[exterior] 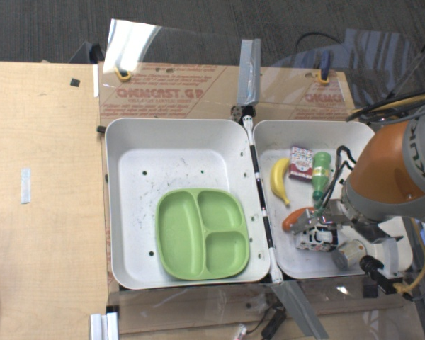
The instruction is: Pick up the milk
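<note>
A small white carton with black markings, which I take for the milk (317, 241), lies in the right bin (354, 129) near its front. My gripper (319, 225) is down right over the carton and touches or nearly touches its top. The grey arm with its orange band (389, 165) reaches in from the right and hides the bin's right part. Whether the carton is gripped cannot be made out.
In the right bin are a banana (279, 179), a red-and-white box (301, 163), a green bottle (320, 174), an orange-red item (295, 220) just left of the gripper and a grey cylinder (343, 255). The left bin (127, 190) holds a green divided plate (202, 234).
</note>
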Controlling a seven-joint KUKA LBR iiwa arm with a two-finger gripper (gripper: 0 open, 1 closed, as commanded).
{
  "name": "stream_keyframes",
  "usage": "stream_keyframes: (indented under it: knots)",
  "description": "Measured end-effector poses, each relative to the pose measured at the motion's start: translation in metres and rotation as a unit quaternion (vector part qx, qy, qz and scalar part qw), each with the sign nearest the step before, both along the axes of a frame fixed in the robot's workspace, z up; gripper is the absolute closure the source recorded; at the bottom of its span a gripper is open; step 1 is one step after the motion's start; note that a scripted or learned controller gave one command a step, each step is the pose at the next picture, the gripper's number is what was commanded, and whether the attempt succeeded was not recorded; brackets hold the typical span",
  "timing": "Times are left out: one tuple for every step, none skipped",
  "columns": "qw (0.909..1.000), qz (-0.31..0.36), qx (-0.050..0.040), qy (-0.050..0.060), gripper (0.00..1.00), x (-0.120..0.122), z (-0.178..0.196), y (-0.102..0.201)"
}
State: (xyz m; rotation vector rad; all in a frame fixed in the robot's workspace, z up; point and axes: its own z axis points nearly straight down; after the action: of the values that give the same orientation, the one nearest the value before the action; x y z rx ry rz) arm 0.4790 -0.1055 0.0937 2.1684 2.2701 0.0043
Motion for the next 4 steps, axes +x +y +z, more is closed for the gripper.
stream_keyframes:
  knots:
    - [1.0,-0.001,0.0008,-0.003,1.0,0.002,0.01,0.0]
    - [1.0,-0.001,0.0008,-0.002,0.0,0.002,0.01,0.0]
    - [1.0,0.007,-0.0008,0.003,0.0,0.004,0.064,-0.06]
    - [1.0,0.008,-0.0002,0.003,0.0,0.011,-0.003,-0.084]
